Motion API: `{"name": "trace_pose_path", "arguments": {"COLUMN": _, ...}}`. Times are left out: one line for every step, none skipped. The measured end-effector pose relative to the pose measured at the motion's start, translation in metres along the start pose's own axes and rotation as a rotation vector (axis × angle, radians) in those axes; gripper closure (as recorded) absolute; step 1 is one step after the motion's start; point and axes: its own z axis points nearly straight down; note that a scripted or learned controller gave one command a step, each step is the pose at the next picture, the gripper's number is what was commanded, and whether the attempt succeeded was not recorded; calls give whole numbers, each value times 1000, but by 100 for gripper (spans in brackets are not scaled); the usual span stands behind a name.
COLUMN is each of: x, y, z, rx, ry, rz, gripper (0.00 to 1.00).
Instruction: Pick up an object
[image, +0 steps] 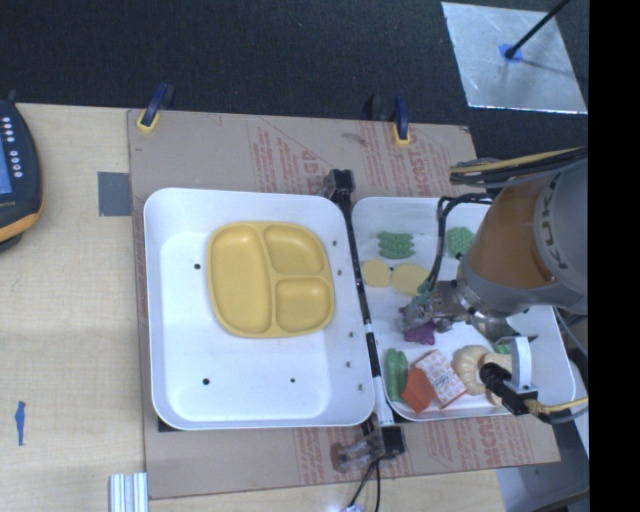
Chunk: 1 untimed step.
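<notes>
Where arm (515, 250) covers right bin (400, 210), hand (430, 312) half hidden.

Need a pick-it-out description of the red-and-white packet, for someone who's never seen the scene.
Look at the right bin, the one with the arm over it. Go to its near edge: the red-and-white packet lies there between a green vegetable and a beige pastry. It is the flat, printed rectangle among rounded food items.
</notes>
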Motion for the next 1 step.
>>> {"name": "trace_pose_path", "arguments": {"x": 82, "y": 33, "z": -95, "rx": -2, "ry": 7, "rz": -7, "gripper": 100}}
